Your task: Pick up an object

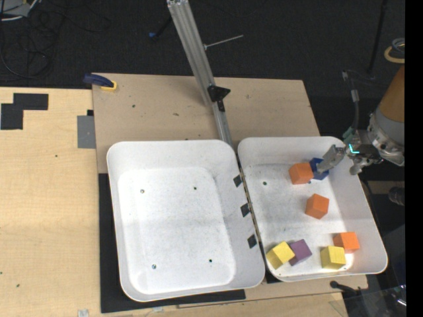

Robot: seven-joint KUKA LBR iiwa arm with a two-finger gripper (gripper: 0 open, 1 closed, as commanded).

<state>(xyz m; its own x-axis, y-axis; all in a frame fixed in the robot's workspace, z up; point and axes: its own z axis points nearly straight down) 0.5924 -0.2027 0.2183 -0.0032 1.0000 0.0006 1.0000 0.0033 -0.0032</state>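
Blue block (320, 169) lies in the right bin (370, 207), touching an orange cube (301, 173). The gripper (349, 158) hangs over the bin's right rim, its spread fingers grasping nothing, one finger (334, 157) just beside the block. The arm (390, 127) comes from the right. The bins rest on a wooden bench (165, 107)

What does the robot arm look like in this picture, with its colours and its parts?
The arm shows an orange band above a grey, metallic wrist section. Below it sits the gripper, a grey and dark metal assembly with a small teal-lit spot near its middle and a thin dark rod or cable rising beside it. Finer markings are too small to tell.
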